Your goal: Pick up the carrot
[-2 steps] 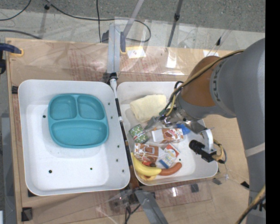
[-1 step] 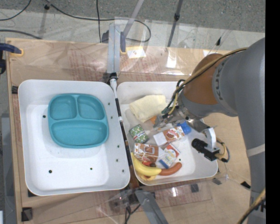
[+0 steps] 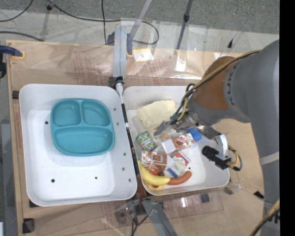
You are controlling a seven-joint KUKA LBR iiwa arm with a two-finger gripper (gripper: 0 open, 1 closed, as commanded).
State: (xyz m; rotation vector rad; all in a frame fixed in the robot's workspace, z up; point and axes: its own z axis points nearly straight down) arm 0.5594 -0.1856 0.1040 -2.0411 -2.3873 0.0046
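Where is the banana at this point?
The banana lies in the right bin, at its near-left corner against the divider, with the red sausage just to its right and a snack packet above it.

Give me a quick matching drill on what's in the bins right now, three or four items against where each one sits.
Items:
1. tray
2. banana
3. cloth
4. sausage

Places:
A. near edge of the right bin, right of the banana
B. far part of the right bin
C. left bin
D. near-left corner of the right bin

Pairs: 1-C, 2-D, 3-B, 4-A
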